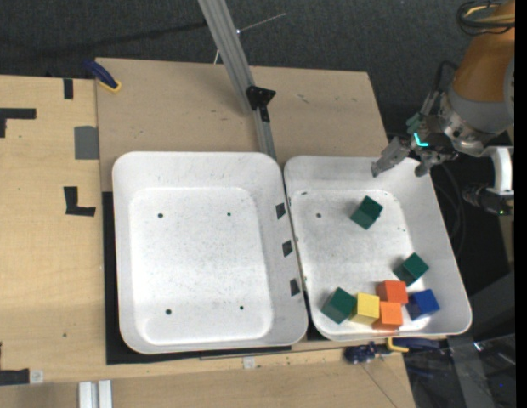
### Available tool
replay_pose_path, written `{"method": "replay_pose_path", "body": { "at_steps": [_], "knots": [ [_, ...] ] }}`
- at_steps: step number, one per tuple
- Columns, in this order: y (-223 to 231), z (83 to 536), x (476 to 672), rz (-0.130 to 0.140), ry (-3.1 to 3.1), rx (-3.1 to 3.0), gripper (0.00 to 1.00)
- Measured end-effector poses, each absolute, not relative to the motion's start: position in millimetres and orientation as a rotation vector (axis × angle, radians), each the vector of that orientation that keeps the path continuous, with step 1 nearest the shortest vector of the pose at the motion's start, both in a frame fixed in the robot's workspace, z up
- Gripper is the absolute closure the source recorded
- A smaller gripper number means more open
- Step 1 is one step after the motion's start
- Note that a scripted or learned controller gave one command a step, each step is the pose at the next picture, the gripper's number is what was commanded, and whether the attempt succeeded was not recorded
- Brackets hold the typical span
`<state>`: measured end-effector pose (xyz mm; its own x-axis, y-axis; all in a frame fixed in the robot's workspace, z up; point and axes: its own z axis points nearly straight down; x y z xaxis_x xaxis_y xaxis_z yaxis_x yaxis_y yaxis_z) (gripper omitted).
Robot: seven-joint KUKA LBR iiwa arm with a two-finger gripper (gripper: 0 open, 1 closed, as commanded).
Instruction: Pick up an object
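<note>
Camera view: gripper [405, 161] spread, empty.

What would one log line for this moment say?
end effector: open, over right bin rim | holding: nothing | blocks: all in right bin

Even overhead light, soft shadows, slightly grainy, white bins [195, 164] bright
</note>
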<state>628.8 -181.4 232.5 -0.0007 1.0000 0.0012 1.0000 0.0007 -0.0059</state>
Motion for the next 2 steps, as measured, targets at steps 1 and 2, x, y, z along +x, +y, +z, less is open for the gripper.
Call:
{"method": "replay_pose_path", "body": {
  "at_steps": [1, 2],
  "knots": [
    [-181.5, 235.7, 629.7, 0.003, -2.223, -2.219, 0.0],
    [-185.9, 185.6, 637.0, 0.007, -2.221, -2.218, 0.0]
  ]
}}
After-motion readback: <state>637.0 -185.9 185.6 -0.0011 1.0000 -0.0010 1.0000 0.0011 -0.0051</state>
